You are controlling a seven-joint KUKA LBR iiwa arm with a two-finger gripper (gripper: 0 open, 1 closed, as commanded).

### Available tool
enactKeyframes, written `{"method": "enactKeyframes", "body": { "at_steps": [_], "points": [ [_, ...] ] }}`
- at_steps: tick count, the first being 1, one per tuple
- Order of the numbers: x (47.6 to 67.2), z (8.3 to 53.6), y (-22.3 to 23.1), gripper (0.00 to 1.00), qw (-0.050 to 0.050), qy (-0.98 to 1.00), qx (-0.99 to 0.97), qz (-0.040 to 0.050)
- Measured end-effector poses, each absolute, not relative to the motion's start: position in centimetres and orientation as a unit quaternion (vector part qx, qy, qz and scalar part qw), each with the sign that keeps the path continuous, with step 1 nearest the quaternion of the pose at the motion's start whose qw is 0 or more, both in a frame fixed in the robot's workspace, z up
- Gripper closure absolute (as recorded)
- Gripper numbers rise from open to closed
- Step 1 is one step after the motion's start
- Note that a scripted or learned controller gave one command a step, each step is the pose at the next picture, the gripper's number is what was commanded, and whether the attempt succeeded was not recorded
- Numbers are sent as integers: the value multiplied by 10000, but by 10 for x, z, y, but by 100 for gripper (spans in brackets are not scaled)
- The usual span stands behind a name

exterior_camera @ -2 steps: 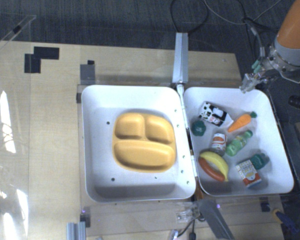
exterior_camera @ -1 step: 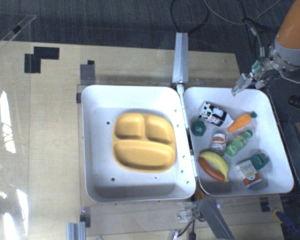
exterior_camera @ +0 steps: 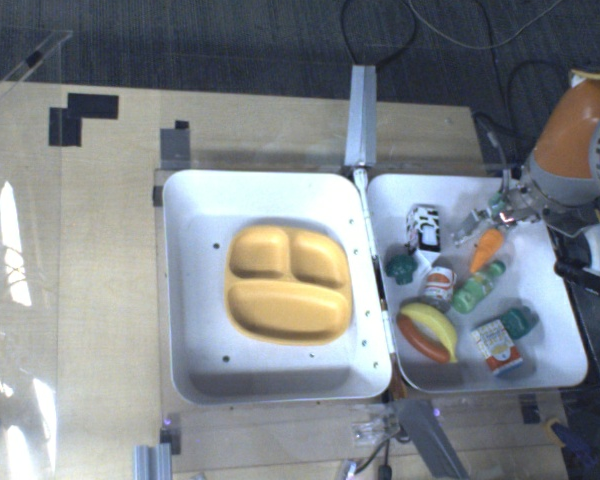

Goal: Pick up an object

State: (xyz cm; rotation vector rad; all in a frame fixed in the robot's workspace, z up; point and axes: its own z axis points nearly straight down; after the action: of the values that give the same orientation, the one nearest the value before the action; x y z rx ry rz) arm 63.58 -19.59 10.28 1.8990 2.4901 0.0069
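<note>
My gripper point(exterior_camera: 492, 218) hangs over the far right part of the right bin point(exterior_camera: 570, 368), just above the top end of an orange carrot point(exterior_camera: 487, 251). The carrot lies slanted on the bin floor, and whether the gripper touches it is unclear. To the left of the gripper stands a black-and-white carton point(exterior_camera: 423, 226). The grey arm with its orange band point(exterior_camera: 565, 143) comes in from the right edge.
The right bin also holds a dark green piece point(exterior_camera: 401, 266), a small can point(exterior_camera: 439, 284), a green bottle point(exterior_camera: 477, 291), a banana point(exterior_camera: 426, 320) on a red sausage point(exterior_camera: 430, 344), a juice box point(exterior_camera: 494, 343) and a teal item point(exterior_camera: 519, 320). A yellow divided tray point(exterior_camera: 287, 282) lies in the left bin point(exterior_camera: 195, 268).
</note>
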Motion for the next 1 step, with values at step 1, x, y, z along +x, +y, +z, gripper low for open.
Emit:
{"method": "enactKeyframes", "body": {
  "at_steps": [1],
  "points": [
    [589, 88, -206, 0, 40, 8109, 5852, 16]
  ]
}}
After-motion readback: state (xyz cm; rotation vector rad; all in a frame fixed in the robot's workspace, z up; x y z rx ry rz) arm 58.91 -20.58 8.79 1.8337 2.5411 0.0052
